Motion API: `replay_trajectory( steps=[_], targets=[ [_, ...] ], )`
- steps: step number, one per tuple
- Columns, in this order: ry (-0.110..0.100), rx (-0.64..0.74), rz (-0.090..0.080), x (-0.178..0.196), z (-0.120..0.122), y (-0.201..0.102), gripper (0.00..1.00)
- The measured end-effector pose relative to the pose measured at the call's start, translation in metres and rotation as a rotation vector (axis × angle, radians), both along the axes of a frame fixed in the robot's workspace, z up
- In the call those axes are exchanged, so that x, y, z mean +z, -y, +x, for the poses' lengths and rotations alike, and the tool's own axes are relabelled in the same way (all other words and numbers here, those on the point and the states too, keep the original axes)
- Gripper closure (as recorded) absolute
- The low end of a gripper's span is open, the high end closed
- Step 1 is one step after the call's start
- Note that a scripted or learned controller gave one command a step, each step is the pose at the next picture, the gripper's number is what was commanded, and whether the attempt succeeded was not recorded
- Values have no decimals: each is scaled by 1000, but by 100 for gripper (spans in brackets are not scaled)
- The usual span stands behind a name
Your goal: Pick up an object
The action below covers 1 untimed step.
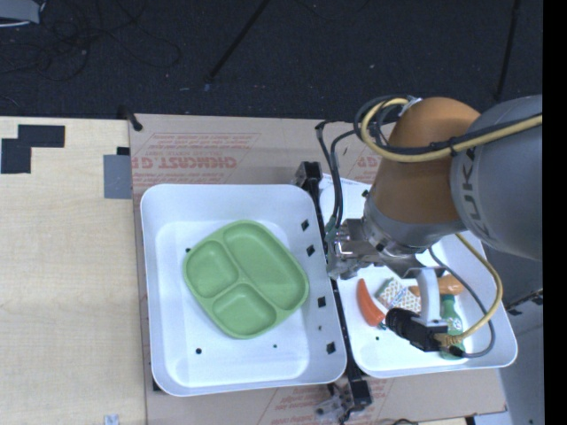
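The arm's orange-banded wrist (423, 180) hangs low over the right bin (390, 361). The gripper (353, 264) sits beneath it, close to that bin's left wall and mostly hidden by the wrist. Just below it lies a red-orange carrot-like piece (369, 303). To the right of that lie a small patterned packet (395, 291), a green item (452, 313) and an orange item (450, 283), partly covered by the arm. Nothing shows held in the gripper.
The left bin (168, 237) holds a green divided plate (245, 277) in its middle. A raised divider (323, 273) separates the two bins. Brown cardboard (221, 149) lies under them, with the pale wooden bench (62, 282) at left.
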State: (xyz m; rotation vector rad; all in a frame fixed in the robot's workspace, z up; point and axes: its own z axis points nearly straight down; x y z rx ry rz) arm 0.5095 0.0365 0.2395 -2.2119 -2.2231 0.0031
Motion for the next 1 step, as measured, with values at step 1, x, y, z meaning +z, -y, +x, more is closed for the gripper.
replay_trajectory(
  steps=[1],
  targets=[
    [1,0,-1,0,-1,-45,100]
  ],
)
